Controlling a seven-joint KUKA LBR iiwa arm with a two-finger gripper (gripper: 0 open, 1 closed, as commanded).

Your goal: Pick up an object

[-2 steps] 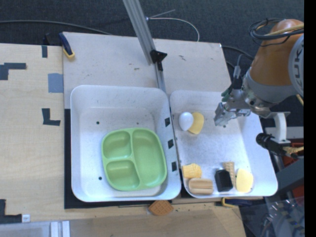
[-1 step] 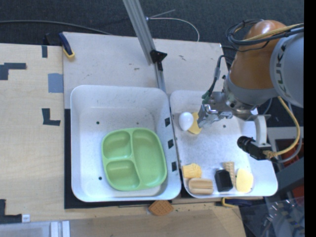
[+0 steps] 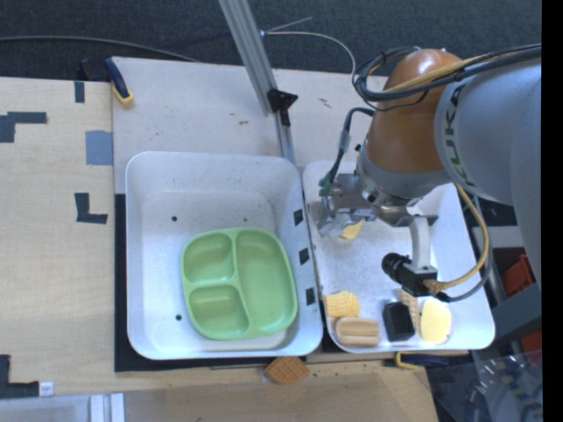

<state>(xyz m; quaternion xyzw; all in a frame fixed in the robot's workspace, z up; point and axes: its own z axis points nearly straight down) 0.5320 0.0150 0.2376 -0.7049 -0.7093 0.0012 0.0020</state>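
Note:
My gripper [image 3: 339,220] hangs over the upper left part of the right bin [image 3: 466,236], close to the wall shared with the left bin. A small yellow piece [image 3: 353,229] shows between the fingertips, and the gripper is shut on it. Along the right bin's front edge lie a yellow waffle-like block [image 3: 342,304], a tan bun [image 3: 357,331], a black item [image 3: 398,321] and a pale yellow lump [image 3: 435,321]. The grey arm with its orange band [image 3: 413,104] hides the back of the right bin.
A green divided plate [image 3: 239,281] lies in the left bin [image 3: 149,236]. A small orange-brown piece [image 3: 283,370] rests on the bench outside the bins, by their front edge. A slanted metal pole [image 3: 251,42] stands behind the bins.

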